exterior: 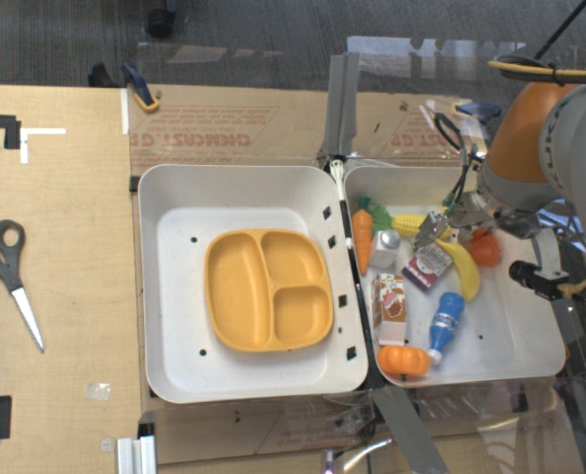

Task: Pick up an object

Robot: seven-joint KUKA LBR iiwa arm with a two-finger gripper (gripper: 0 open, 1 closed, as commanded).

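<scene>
yellow banana (462,265) lies in the right bin (530,358), just off my gripper (433,229) toward four o'clock, its long axis running from ten to four. a small silver-and-purple packet (428,264) sits directly below my fingertips at six o'clock, touching the banana's near end, and i judge it the nearest pick. whether my fingers are apart or together i cannot tell; they blur into the clutter. only one arm serves here. a red-and-white carton (390,302) carries print too small to read. mirrored lettering on the cardboard (223,126) under the bins is not legible to me.
</scene>
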